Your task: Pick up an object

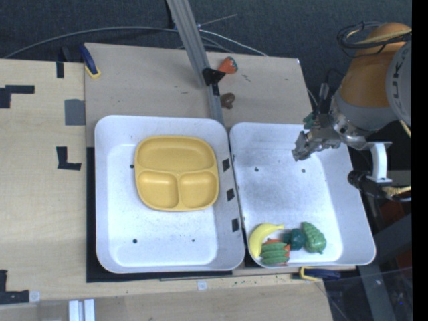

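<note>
Several small toy foods lie bunched at the near edge of the right bin (348, 199): a yellow banana (261, 233), a green and red piece (274, 252), a dark teal piece (294, 239) and a green leafy piece (313, 237). My gripper (302, 150) hangs over the far part of the right bin, well away from that cluster, with nothing visible between its fingers. The grey and orange arm reaches in from the right.
The left bin (107, 199) holds a yellow divided plate (177, 172) with three compartments. A grey metal pole (190, 35) rises behind the bins, with a small orange object (229, 64) and a brown one (228, 100) on the bench near it.
</note>
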`<state>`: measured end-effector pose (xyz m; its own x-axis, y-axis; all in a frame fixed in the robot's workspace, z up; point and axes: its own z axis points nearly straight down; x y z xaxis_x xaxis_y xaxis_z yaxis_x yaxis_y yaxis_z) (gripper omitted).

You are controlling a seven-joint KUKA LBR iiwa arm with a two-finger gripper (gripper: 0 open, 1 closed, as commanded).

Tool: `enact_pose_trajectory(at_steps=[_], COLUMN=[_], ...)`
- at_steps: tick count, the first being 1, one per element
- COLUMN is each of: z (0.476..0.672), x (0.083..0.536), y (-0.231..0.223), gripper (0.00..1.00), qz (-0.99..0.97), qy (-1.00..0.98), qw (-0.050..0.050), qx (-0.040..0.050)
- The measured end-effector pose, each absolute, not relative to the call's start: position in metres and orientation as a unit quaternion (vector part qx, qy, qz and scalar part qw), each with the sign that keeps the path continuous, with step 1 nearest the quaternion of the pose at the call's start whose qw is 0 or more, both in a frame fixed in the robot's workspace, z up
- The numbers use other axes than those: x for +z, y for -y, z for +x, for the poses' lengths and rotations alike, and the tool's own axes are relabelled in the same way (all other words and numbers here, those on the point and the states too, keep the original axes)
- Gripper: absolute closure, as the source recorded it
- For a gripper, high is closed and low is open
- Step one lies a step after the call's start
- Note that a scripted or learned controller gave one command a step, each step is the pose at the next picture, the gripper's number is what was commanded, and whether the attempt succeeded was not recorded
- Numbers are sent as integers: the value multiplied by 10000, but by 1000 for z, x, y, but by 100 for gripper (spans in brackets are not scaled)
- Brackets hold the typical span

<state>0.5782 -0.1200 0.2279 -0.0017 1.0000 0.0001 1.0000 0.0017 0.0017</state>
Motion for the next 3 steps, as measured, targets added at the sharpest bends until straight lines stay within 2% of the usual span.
enact_pose_trajectory(at_steps=[2, 3], z=[606, 614], x=[245, 232], y=[13, -39], gripper=[100, 100], qz=[7044, 7048], qy=[-7098, -7094], qw=[-8, -11], qx=[9, -4])
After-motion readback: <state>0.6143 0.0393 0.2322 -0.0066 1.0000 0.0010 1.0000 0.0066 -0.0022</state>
